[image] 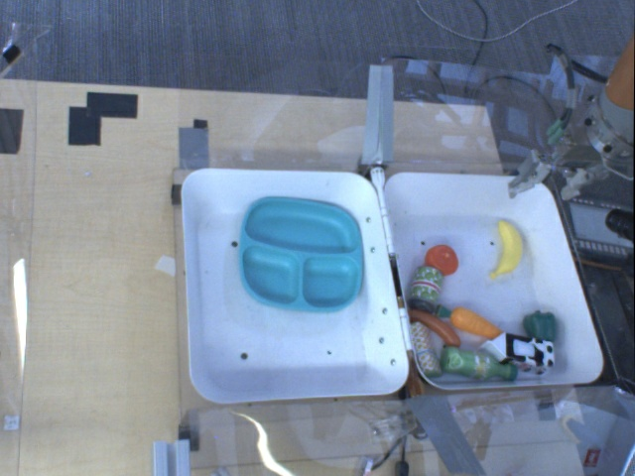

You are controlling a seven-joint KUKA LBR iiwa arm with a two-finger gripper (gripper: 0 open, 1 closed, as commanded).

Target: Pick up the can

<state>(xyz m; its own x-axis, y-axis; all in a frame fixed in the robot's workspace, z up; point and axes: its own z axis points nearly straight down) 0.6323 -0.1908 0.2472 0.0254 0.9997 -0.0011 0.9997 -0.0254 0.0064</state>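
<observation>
The can (427, 285), small with a green and white label, lies in the right bin (566, 256) near its left wall. A red round item (442, 259) sits right above it and a brown sausage (436, 326) just below. My gripper (549, 175) hangs over the bin's far right corner, well away from the can to its upper right. Its fingers are spread, with nothing between them.
The right bin also holds a banana (508, 248), a carrot (474, 322), a green bottle (476, 366), a cow-patterned carton (529, 352) and a green pepper (541, 325). In the left bin (213, 296) lies a blue divided plate (302, 253).
</observation>
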